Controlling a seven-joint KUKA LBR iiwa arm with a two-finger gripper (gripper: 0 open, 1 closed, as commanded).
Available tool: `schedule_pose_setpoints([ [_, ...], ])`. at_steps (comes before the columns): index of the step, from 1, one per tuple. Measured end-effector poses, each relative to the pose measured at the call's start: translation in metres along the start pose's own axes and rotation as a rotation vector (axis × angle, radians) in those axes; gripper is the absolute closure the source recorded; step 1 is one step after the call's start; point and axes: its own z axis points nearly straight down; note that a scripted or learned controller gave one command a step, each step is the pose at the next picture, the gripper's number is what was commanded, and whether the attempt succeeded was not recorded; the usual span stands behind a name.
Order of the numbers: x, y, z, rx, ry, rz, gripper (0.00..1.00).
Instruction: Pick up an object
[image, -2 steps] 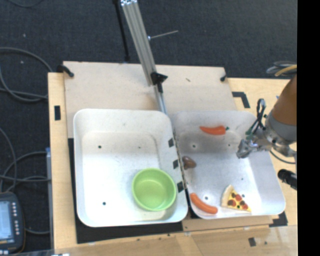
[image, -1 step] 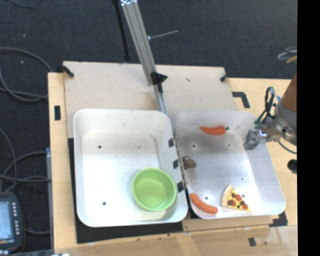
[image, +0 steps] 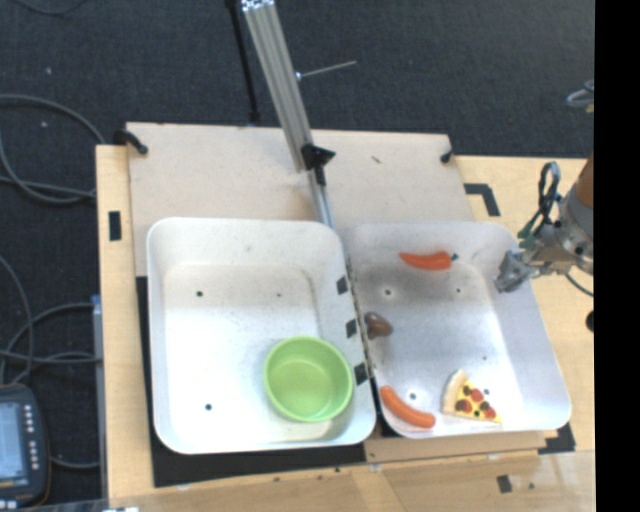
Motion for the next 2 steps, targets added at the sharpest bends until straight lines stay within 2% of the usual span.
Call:
schedule_pose_setpoints([
  [2,0.090,-0.005,-0.005,0.003,0.003,-0.002,1.00],
])
